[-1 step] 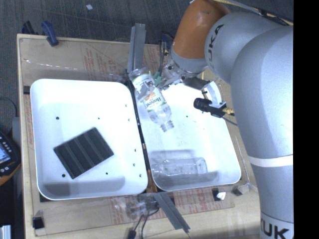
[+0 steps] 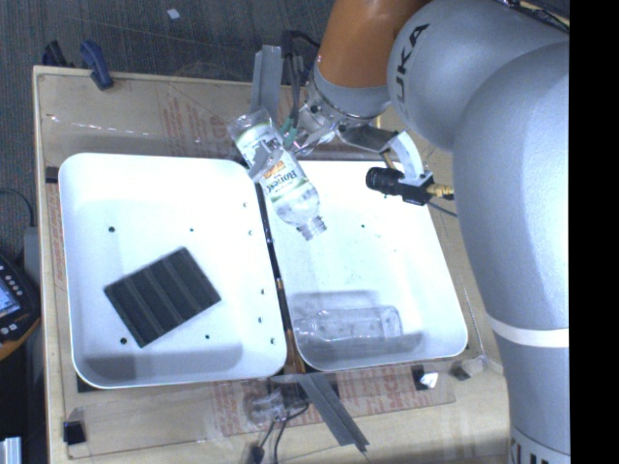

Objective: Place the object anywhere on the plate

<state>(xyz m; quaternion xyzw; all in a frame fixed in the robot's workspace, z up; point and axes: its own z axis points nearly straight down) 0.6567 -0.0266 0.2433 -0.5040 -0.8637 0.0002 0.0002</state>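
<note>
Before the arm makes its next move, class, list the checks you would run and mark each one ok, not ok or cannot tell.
1. Plastic bottle lifted above the bins: ok.
2. Gripper firmly holding the bottle: cannot tell.
3. Dark ridged plate lying flat in the left bin: ok.
4. Bottle above the plate: not ok, it hangs near the divide between bins.
5. Clear container in the right bin away from the plate: ok.

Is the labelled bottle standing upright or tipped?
Tipped: the bottle hangs slanted near the gripper, neck pointing down over the right bin.
</note>
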